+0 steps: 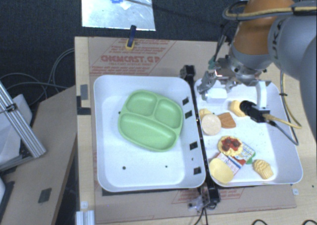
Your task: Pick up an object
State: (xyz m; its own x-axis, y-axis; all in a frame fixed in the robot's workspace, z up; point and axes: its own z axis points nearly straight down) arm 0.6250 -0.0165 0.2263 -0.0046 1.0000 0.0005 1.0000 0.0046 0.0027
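1. The grey arm (292,30) with its orange band enters from the upper right of the frame; its gripper (212,84) hangs over the upper left corner of the right bin (280,137), close to the divider between the bins.
2. Whether the gripper is open or closed cannot be told from this angle; nothing can be seen held in it.
3. The things to pick lie in the right bin, below the gripper in the frame and apart from it; nearest are a pale round disc (211,125) by the bin's left wall, a brown wedge (227,119) just beside it, and a yellow lump (237,107) slightly above and to the right.
4. Lower in the same bin a red-topped round piece (230,144) rests against a printed packet (244,153); a yellow dome (221,170) sits at the lower left corner, touching the packet; a ridged golden piece (263,168) lies near the lower right.
5. The left bin (106,135) holds a green divided plate (150,120), lying flat and tilted diagonally in the middle.
6. Both bins stand on a cardboard sheet (133,55); a silvery sheet (118,1) lies at the upper left of the frame.
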